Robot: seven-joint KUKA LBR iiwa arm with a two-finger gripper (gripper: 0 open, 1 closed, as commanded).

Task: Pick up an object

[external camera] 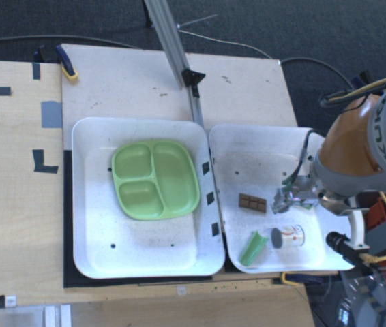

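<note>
You've got the pale wood counter [16, 182] on dark carpet; end effector [281, 201] low in right bin [261, 138] beside chocolate bar [252, 202], grip state unclear

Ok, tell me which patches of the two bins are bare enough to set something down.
In the left bin, bare floor runs below the green divided plate, along the front wall. In the right bin, the back half is bare, above the brown bar. Its front is crowded: the green object, the small white container and the end effector sit close together.
</note>
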